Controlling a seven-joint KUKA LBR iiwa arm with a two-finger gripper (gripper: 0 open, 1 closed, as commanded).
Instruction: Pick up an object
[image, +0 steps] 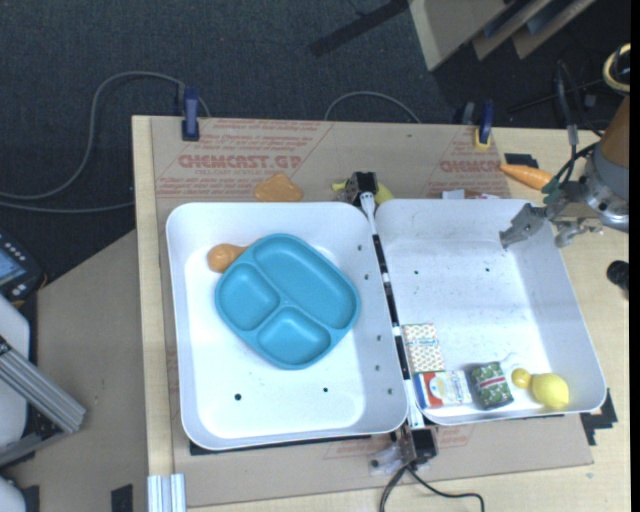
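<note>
Yellow plastic lemon (549, 389) | lies in right white bin's (470, 290) near corner, beside green packet (489, 384) | likely light, rigid, slick: you'd pinch across its middle | gripper (545, 225) fingers spread, nothing between them

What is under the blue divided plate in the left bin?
An orange object pokes out from beneath the blue divided plate's upper-left edge; its covered part, and anything else beneath, cannot be seen.

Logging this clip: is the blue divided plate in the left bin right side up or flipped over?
Right side up. The blue plate lies flat in the left bin with its three hollows facing the camera.
</note>
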